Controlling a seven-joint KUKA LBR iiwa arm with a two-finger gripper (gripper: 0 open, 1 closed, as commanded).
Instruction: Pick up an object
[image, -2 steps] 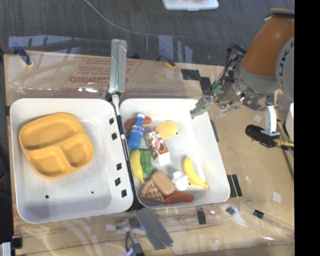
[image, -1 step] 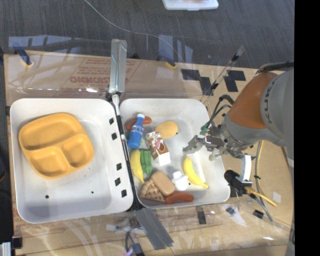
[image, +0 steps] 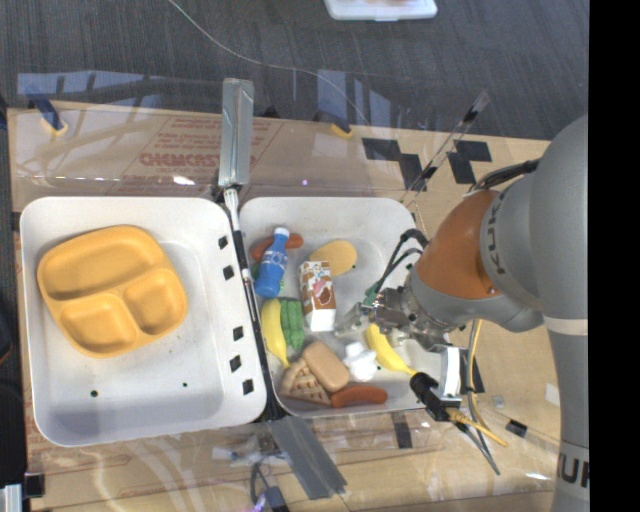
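The right bin (image: 380, 215) holds several toy foods: a blue bottle (image: 272, 263), a small carton (image: 318, 294), a tan oval piece (image: 338, 256), a yellow banana (image: 272, 331) beside a green piece (image: 292, 324), a brown bread slice (image: 326, 365), a waffle (image: 297, 383), a red sausage (image: 358, 397) and a white lump (image: 359, 361). My gripper (image: 368, 318) is low in the bin's right half, just right of the carton and right above a second yellow banana (image: 390, 352). Nothing is visibly held.
The left bin (image: 120, 400) carries a yellow divided tray (image: 110, 288) in its upper half. A metal divider with black clips (image: 236, 270) runs between the bins. The arm's orange band (image: 458, 258) hangs over the right bin's right wall. Cables (image: 470, 420) trail at the front right.
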